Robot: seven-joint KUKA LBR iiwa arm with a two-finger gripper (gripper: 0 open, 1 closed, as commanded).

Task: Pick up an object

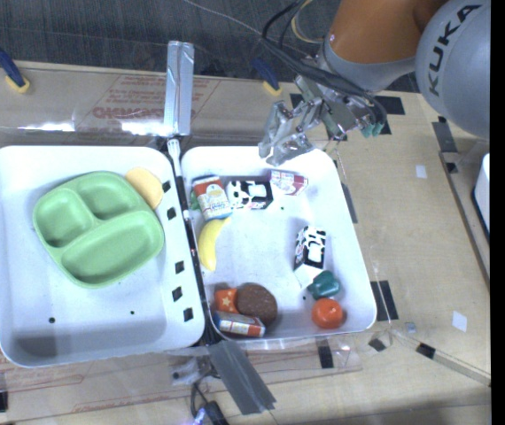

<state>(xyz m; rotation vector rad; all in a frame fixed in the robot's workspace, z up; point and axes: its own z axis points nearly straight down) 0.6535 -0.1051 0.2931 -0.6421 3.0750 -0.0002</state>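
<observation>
From my single camera view I see the gripper [281, 142] in the upper middle of the frame, hanging over the top rim of the right bin [352, 237]. Its metal fingers point down and to the left, but they blur together against the bin wall, so I cannot tell whether they are spread or closed, and I see nothing between them.

No single object is named for the pick, so I am listing what lies within reach. Nearest the gripper, just below it along the bin's top edge, is a small red-and-white packet [289, 182]. Beside that to the left lies a black-and-white cow-print carton [249, 194], and further left a can with a red and green label [210, 197], close to the divider between the bins. A banana [209, 243] lies below the can.

Further down, well apart from the gripper, a second cow-print carton [310, 248] sits towards the bin's right side, with a dark green item [325, 283] and a red tomato-like ball [328, 313] just below it. At the lower left of this bin I see a brown round object [256, 301], an orange-red piece [225, 300] and a small red-labelled can [241, 328].

The left bin [22, 317] holds a green divided plate [100, 227] with a yellow object [145, 185] at its upper right edge.
</observation>
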